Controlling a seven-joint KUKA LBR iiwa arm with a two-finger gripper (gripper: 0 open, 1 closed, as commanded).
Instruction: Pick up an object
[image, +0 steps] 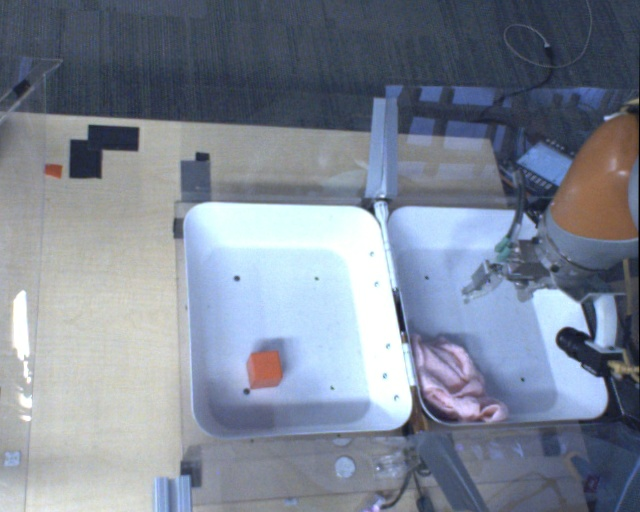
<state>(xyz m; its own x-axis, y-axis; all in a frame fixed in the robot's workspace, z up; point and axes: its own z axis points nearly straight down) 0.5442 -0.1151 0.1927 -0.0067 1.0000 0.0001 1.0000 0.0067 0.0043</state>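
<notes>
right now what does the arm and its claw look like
The arm comes in from the right as a big rounded orange shell above a grey collar. Below that sits a cluttered metal wrist with thin wires and a small green spot. The claw is slim and metallic grey, with thin finger links that taper to a point. A black cylindrical part juts out near the arm's lower side.
</notes>
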